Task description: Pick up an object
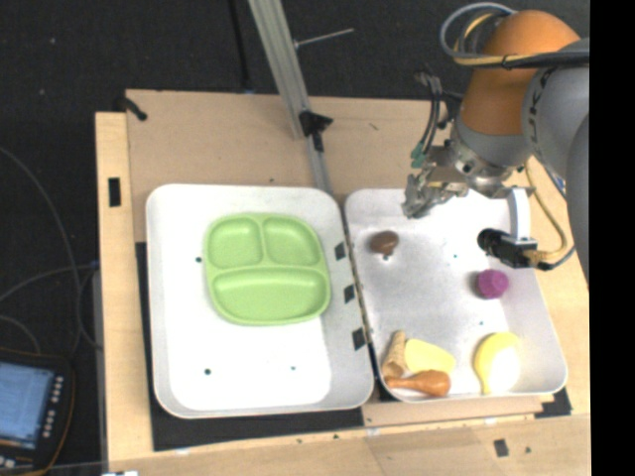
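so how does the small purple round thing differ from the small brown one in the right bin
The small purple round object lies near the right side of the right white bin; the small brown object lies near its left wall. The purple one is bright and ball-like, the brown one dull and flatter on top. The brown one is closer to the hand. Both are small and lie loose.

Two white bins on a bench, seen from above at a slant.
A green tray [267, 270] is set in the left bin [179, 365]. In the right bin [437, 276] a brown piece [384, 242], a purple ball [491, 284], a yellow item [497, 359] and a heap of food toys [419, 367] are scattered. The gripper [421, 202] is held over the right bin's far edge, apart from them.
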Action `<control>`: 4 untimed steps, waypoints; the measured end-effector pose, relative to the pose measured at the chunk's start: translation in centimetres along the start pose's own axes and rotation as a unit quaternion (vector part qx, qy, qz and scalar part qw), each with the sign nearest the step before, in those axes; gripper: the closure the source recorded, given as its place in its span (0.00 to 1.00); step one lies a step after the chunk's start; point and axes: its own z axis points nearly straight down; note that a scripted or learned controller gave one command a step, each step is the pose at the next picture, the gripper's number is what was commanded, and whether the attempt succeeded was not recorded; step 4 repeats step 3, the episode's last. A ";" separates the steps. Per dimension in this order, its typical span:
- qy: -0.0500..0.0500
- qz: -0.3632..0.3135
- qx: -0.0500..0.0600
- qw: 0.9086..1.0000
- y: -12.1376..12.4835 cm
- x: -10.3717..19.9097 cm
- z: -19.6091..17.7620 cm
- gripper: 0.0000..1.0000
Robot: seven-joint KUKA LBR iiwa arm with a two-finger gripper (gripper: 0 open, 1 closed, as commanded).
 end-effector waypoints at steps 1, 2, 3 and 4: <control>0.000 0.000 0.000 1.000 2.0 5.6 -1.0 1.00; 0.000 0.000 0.001 1.000 2.3 10.6 -2.1 1.00; 0.000 0.000 0.001 1.000 3.2 15.2 -2.8 1.00; 0.000 0.000 0.001 1.000 3.2 15.2 -2.8 1.00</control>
